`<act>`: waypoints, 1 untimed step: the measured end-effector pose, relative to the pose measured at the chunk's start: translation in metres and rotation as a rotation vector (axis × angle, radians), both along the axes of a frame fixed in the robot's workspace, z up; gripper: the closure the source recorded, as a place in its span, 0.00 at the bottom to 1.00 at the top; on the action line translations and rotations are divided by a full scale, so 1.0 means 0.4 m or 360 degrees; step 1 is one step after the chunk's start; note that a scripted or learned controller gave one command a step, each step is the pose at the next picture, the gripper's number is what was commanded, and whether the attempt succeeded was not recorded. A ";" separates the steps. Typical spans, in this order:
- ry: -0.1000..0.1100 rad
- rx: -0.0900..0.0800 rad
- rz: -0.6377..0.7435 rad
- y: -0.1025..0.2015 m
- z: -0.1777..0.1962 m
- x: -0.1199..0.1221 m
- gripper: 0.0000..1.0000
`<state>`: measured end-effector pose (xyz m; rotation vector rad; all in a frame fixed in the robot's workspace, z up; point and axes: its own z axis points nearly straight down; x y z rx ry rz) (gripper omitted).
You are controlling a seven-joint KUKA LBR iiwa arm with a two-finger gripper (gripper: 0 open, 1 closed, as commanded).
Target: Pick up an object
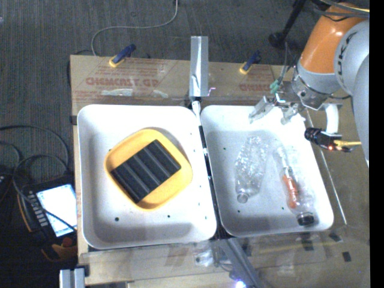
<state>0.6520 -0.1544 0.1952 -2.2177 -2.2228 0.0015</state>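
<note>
My gripper (273, 111) hangs over the far right corner of the right bin (324, 218), fingers open, nothing between them. Below it in that bin lie a crumpled clear plastic bottle (249, 167) and, to its right, a slim clear bottle with an orange label and black cap (293, 188), both nearer the front than the gripper. In the left bin (90, 221) a yellow block with a black ribbed top (150, 168) rests at a slant in the middle.
A metal post (198, 71) stands at the back between the bins. Two blue-and-yellow clamps (122, 54) (250, 60) hold the cardboard backboard (144, 80). A tablet (54, 206) and cables lie on the floor at left.
</note>
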 end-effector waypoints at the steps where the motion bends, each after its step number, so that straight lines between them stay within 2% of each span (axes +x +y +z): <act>1: -0.0003 -0.0004 0.0112 -0.134 -0.183 -0.123 0.00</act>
